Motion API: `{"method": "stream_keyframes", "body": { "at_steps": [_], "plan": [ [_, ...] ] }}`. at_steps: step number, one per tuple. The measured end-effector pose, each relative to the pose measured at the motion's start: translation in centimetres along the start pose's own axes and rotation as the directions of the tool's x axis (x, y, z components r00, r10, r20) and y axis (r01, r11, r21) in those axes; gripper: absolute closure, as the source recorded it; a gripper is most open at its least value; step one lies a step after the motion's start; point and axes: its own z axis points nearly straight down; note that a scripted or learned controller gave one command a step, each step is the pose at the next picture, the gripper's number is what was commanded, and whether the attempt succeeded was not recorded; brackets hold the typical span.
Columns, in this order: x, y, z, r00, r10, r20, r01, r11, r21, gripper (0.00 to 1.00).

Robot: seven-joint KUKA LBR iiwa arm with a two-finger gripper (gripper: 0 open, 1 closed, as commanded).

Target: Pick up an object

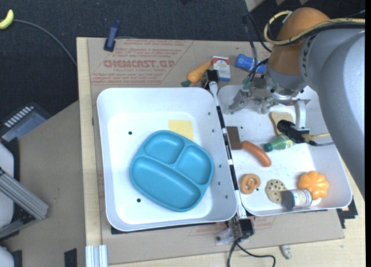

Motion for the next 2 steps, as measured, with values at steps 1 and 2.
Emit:
{"method": "stream_keyframes", "body": {
  "at_steps": [1, 2],
  "plan": [
    [-2.7, -15.4, -1.9, 1.0, 0.003, 0.0, -0.003, 1.0, 0.007, 0.0],
    [-7.7, -10.8, -1.5, 1.0, 0.002, 0.001, -0.002, 1.0, 0.004, 0.0]
  ]
}}
